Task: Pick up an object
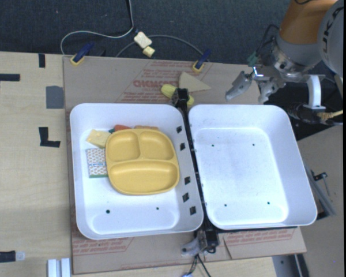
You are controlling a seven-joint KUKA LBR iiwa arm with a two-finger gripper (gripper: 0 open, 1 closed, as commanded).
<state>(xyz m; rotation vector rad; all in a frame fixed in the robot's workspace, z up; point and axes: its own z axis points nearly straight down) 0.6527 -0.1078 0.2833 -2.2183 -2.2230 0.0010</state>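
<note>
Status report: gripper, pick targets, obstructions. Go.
Gripper open, holding nothing, above far edge of right bin. Yellow divided plate in left bin, small items tucked at its left and far edges. Nothing in the way.

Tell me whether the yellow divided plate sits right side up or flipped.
Right side up: the yellow divided plate shows its three hollow compartments facing upward in the left bin.

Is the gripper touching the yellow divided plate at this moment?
Apart. The camera view shows the gripper above the right bin's far rim, while the yellow divided plate lies in the left bin.
</note>
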